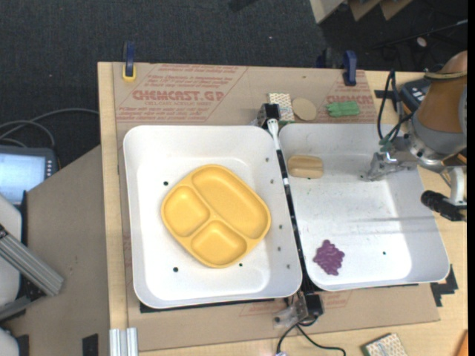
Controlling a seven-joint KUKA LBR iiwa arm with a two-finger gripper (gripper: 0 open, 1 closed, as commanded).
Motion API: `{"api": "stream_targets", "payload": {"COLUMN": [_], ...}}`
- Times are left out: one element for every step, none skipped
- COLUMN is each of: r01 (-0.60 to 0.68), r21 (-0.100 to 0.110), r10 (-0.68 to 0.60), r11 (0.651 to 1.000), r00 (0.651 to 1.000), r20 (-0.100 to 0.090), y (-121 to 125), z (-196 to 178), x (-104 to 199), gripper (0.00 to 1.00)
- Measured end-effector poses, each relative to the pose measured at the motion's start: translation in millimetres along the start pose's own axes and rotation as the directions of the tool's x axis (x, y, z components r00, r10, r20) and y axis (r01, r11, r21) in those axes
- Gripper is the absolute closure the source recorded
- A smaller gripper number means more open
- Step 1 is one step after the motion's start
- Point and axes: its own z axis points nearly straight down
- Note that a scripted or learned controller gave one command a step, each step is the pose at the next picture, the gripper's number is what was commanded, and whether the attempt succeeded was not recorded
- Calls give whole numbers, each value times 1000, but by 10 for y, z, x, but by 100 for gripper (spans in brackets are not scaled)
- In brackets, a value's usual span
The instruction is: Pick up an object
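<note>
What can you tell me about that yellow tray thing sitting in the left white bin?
The yellow tray is a divided plate that looks like smooth moulded plastic, with rounded corners and three compartments: one large and two smaller. Nothing lies in any of them. It rests flat, right side up, on the floor of the left bin, roughly in the middle and turned at a slant to the bin's walls. It touches only the bin floor.

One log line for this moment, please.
hand: over right bin, far side | bun, grapes: untouched | left bin: yellow tray
</note>
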Motion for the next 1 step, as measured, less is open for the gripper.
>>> {"api": "stream_targets", "payload": {"r01": [0], "r21": [-1], "r10": [0], "r11": [1000], "r00": [1000], "r20": [0], "y": [-151], "z": [-147], "x": [-1], "gripper": [100]}}
